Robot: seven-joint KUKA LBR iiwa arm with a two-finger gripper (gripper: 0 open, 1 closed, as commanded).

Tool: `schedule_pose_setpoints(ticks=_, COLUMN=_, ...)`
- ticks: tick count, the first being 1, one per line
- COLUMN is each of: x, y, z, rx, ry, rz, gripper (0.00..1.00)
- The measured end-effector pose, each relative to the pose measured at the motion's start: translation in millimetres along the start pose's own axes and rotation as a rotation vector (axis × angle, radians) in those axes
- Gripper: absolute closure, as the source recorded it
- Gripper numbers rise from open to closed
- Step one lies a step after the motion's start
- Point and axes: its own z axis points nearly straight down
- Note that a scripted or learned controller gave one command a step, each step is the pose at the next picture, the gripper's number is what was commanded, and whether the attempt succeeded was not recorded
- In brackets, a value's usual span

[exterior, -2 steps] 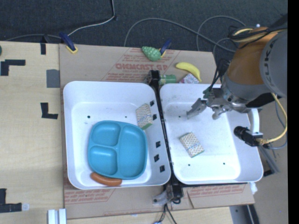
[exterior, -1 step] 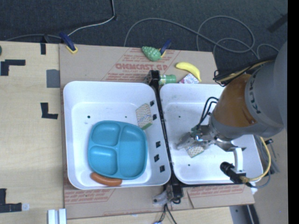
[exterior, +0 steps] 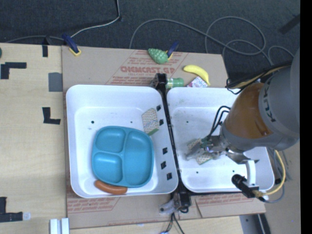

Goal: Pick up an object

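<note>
Now the end effector [exterior: 202, 151] sits low in the right bin [exterior: 195, 179], over a small crumpled object [exterior: 195, 147], presumably to grasp it; I cannot tell its state.

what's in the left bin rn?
The left bin holds a blue divided plate, an orange sausage at its lower edge, and a sponge. Anything beneath the plate is hidden.

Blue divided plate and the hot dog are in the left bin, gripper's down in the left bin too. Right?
Not quite. The blue divided plate and hot dog lie in the left bin, but the camera view shows the gripper down in the right bin.
</note>
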Motion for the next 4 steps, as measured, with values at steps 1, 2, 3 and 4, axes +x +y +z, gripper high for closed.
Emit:
schedule_pose_setpoints(ticks=1, x=8, y=4, z=0, rx=0.004, ry=-0.001, rz=0.002, gripper=0.00)
schedule_pose_setpoints(ticks=2, x=9, y=75, z=1, rx=0.002, ry=0.000, rz=0.000, gripper=0.00)
schedule_pose_setpoints(ticks=3, x=-1, y=12, z=0, rx=0.004, ry=0.000, rz=0.002, gripper=0.00)
schedule_pose_setpoints(ticks=4, x=23, y=101, z=-98, rx=0.007, ry=0.001, rz=-0.001, gripper=0.00)
